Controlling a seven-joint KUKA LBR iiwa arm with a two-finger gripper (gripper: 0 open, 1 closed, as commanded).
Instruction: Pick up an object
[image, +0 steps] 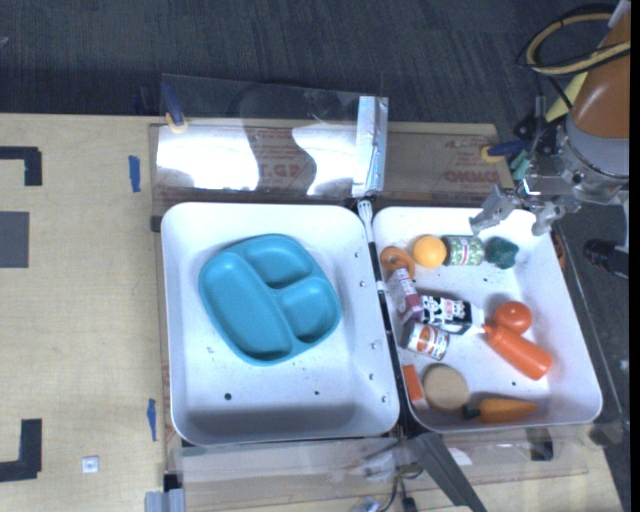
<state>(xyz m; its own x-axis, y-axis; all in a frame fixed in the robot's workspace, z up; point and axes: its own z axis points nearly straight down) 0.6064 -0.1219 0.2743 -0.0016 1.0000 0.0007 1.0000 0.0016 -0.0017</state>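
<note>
My gripper hovers over the back edge of the right bin, its two fingers spread open with nothing between them. Just below it lie a teal lump and a small green-labelled can, with an orange ball to their left. Further forward in the bin lie a black-and-white patterned item, a red-and-white can, an orange bottle with a round cap, a tan disc and a carrot.
The left bin holds a blue divided plate. A small bottle lies along the right bin's left wall. A clear shiny panel stands behind the left bin. Yellow cables loop at the top right.
</note>
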